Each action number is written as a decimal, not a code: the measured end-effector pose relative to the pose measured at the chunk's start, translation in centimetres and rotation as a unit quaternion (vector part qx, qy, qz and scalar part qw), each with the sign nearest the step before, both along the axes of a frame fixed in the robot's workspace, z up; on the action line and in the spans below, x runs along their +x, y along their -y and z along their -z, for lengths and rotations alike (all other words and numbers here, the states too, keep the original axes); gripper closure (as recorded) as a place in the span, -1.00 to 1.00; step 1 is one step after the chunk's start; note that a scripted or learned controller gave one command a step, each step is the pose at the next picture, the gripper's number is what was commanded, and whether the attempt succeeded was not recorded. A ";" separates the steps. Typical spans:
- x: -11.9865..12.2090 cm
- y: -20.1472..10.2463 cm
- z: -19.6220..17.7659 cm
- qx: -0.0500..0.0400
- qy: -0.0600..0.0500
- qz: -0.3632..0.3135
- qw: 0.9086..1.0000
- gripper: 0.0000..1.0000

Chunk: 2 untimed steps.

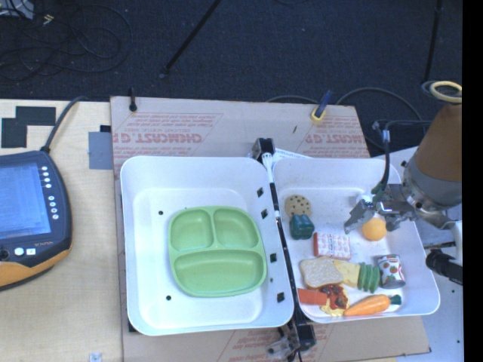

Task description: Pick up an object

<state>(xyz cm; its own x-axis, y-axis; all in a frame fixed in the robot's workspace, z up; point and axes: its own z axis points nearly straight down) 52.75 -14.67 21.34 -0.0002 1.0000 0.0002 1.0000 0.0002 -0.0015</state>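
The right bin holds several toy foods: a cookie, a dark teal piece, a red-and-white packet, a bread slice, a green piece, a small can, a carrot and an orange ball. My gripper reaches in from the right and hangs low over the bin's upper right part, directly above and touching or nearly touching the orange ball. I cannot tell whether the ball is gripped.
The left bin holds a green divided plate. A divider with black clips separates the bins. A tablet pendant lies at the far left of the bench. Cables run behind the bench.
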 end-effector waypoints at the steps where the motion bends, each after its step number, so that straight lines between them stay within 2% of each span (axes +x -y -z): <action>1: 7.6 -6.5 4.8 0.001 0.000 -0.004 1.000 -1.00; 2: 7.3 -6.6 12.8 0.000 0.000 0.001 1.000 -1.00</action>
